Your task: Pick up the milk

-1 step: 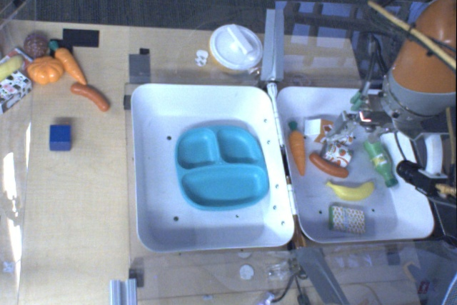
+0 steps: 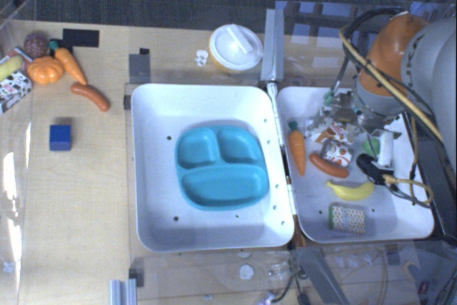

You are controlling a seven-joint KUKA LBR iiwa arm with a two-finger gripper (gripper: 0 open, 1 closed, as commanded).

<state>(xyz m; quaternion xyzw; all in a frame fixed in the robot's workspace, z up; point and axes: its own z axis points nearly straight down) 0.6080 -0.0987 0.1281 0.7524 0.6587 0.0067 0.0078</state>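
A small white pack with red and orange print (image 2: 334, 142), which I take for the milk, lies in the middle of the right bin (image 2: 421, 225). My gripper (image 2: 335, 111) hangs just above the pack's far end, low in the bin. The grey arm with its orange band (image 2: 396, 36) reaches in from the right. Nothing is visibly lifted off the bin floor. A second white box with black spots (image 2: 13, 89) lies on the bench at the far left edge, half cut off.
Around the pack lie a carrot (image 2: 297, 151), a red sausage (image 2: 329, 166), a banana (image 2: 350, 189) and a speckled block (image 2: 348, 218). The left bin (image 2: 150, 175) holds a blue divided plate (image 2: 221, 165). A white bowl (image 2: 235, 46) sits behind the bins; toy food and a blue cube (image 2: 61, 137) lie at the left.
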